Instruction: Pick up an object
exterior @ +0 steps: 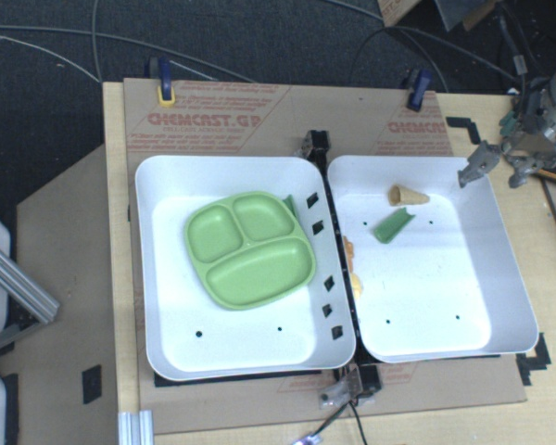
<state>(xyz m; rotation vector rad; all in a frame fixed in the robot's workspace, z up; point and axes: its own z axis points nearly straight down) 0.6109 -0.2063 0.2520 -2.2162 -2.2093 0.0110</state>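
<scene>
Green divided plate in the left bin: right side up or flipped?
Right side up. The green divided plate shows its three hollow compartments facing the camera, two small ones above one large, and it lies flat on the left bin floor.

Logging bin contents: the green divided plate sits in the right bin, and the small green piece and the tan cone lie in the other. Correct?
Not quite. The camera view shows the green divided plate in the left bin; the small green piece and tan cone lie in the right bin.

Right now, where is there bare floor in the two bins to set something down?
Right bin: the lower half, below the green piece and cone. Left bin: a strip below the green plate, which crowds the middle.
</scene>
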